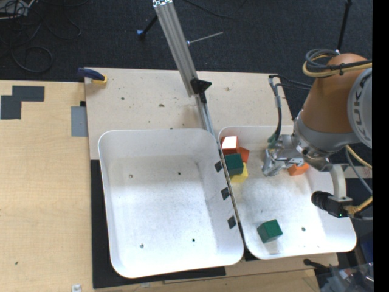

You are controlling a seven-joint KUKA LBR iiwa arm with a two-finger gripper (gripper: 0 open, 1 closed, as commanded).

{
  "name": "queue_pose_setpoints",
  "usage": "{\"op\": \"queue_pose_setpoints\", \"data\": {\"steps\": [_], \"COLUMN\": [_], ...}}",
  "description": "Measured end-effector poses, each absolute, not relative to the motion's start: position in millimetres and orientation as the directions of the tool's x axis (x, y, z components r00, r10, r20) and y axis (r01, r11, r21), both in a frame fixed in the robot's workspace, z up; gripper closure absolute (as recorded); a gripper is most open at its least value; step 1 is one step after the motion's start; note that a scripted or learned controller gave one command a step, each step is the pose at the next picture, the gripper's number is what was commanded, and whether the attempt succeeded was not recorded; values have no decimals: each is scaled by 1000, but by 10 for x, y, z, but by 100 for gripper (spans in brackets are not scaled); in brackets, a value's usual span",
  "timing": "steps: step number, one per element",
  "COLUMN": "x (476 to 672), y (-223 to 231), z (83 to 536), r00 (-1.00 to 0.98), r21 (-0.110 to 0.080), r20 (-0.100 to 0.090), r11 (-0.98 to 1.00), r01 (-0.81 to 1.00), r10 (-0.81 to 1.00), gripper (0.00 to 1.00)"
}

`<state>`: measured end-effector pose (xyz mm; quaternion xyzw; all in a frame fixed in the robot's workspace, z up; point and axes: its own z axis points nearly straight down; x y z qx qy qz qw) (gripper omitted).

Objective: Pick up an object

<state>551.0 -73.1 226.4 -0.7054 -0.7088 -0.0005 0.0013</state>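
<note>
Sitting at the left on the desk (42, 181): the left bin (115, 163), white and shallow, offering no target for this step.

Crowding the right bin (340, 239) along its left wall: a tight cluster, with a white-topped block (229, 142) at the back, an orange block (244, 154) beside it, a dark green block (233, 163) in front, and a yellow block (238, 174) nearest. Touching one another and hugging the wall, so looking awkward to close on cleanly.

Lying alone toward the front of the same bin: a green cube (269, 230), well apart from everything else and probably the easiest pick.

Hanging low over the middle of the right bin: the gripper (273, 162), with nothing visibly held. Apart or together, not possible to tell from this slant.

Peeking out just right of the gripper, partly hidden under the wrist: a small orange piece (298, 170), seemingly the nearest candidate.

Judging the step as lining up for a grasp. Doing it well likely meaning: choosing the isolated piece over the cluster, centring squarely above it, aligning with its flat sides, descending straight, closing only once low enough, and keeping clear of the bin wall.
</note>
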Motion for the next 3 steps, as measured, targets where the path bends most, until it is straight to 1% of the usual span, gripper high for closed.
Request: {"op": "queue_pose_setpoints", "data": {"steps": [1,2,3], "x": [5694,5838,5961], "y": [-187,426,829], "z": [2172,2227,2226], "r00": [-5,-6,-4], "r21": [-3,-2,-2], "r20": [2,3,1], "r11": [5,6,4], "r01": [1000,1000,1000], "r10": [1000,1000,1000], "gripper": [100,100,100]}}
